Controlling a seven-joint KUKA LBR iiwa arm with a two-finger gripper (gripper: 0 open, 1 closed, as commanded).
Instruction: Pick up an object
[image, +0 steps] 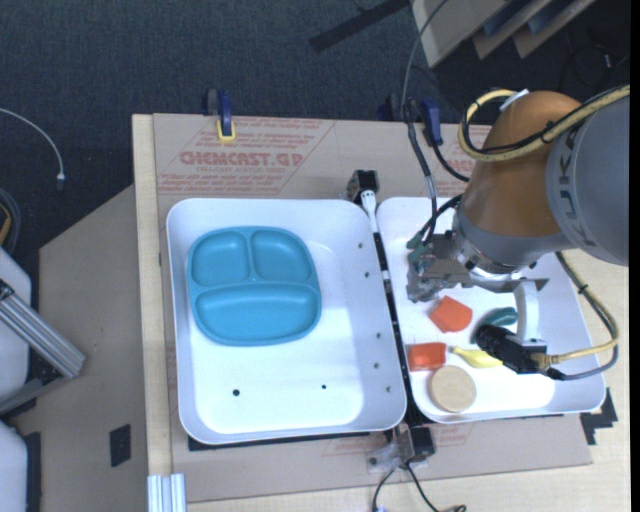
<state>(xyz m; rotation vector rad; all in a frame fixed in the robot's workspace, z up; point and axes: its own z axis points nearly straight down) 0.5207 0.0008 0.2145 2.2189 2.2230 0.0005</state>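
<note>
Orange block (451, 314) lies just beside the gripper (428, 283), jaw state indiscernible. Approach step judged underway; next requires descent and closure.

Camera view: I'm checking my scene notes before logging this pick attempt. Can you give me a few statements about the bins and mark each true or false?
1. The blue divided plate lies in the left bin. True.
2. The tan round disc sits in the left bin. False: it is in the right bin, near its front edge.
3. The gripper is over the right bin. True.
4. The orange block rests on the blue divided plate. False: it lies in the right bin, beside the gripper.
</note>
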